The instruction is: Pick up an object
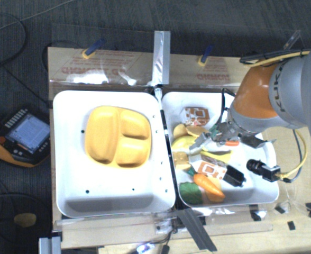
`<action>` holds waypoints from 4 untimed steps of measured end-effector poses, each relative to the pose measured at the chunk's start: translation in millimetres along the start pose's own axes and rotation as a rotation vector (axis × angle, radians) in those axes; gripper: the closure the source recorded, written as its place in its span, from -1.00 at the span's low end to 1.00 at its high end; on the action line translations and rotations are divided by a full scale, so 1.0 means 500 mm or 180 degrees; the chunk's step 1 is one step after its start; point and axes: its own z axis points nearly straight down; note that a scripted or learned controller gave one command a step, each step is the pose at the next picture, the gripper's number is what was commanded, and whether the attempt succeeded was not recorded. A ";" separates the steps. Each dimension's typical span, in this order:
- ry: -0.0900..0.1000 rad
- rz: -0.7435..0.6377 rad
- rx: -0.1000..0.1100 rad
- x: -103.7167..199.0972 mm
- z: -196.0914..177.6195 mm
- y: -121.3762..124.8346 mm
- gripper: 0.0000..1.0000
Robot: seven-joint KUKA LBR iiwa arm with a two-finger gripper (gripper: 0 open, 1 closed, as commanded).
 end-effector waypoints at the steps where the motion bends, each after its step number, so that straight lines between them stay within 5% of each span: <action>1: -0.0025 0.0324 -0.0037 -0.013 0.058 0.116 -1.00; 2: -0.0020 0.0317 -0.0043 -0.010 0.039 0.119 1.00; 3: -0.0019 0.0576 0.0004 0.026 0.034 0.020 1.00; 4: -0.0023 0.1136 0.0001 0.090 -0.125 0.070 1.00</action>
